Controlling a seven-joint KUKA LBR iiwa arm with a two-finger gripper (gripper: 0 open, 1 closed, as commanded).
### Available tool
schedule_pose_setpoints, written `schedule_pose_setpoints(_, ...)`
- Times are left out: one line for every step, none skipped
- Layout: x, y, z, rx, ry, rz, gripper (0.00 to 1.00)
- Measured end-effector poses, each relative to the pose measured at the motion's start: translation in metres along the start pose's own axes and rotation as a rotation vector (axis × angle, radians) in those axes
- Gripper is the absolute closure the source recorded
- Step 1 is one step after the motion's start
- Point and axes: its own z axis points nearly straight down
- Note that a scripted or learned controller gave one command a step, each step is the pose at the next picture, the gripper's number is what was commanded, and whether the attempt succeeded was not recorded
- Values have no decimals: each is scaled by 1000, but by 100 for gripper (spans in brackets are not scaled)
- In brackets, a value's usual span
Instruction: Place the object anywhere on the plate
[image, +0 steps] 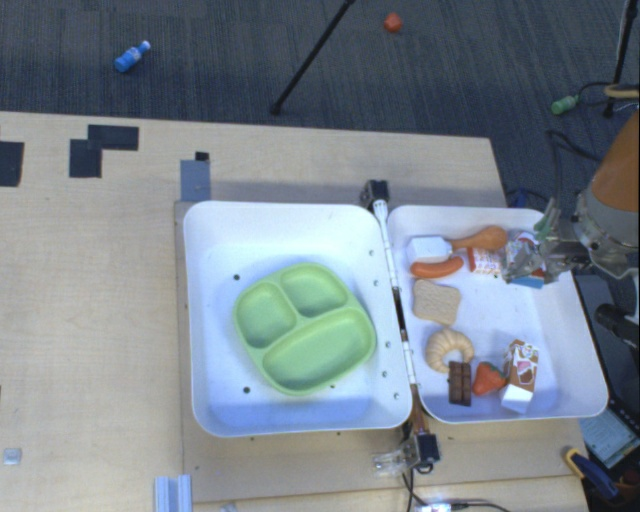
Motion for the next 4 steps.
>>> schedule_pose_setpoints(-22,65,-103,-7,-3,-3,100)
schedule_pose_setpoints(8,29,-1,1,0,0,100)
schedule_pose_setpoints(-34,65,-63,-6,-3,0,100)
schedule_pose_setpoints(-28,-40,7,0,-1,1,100)
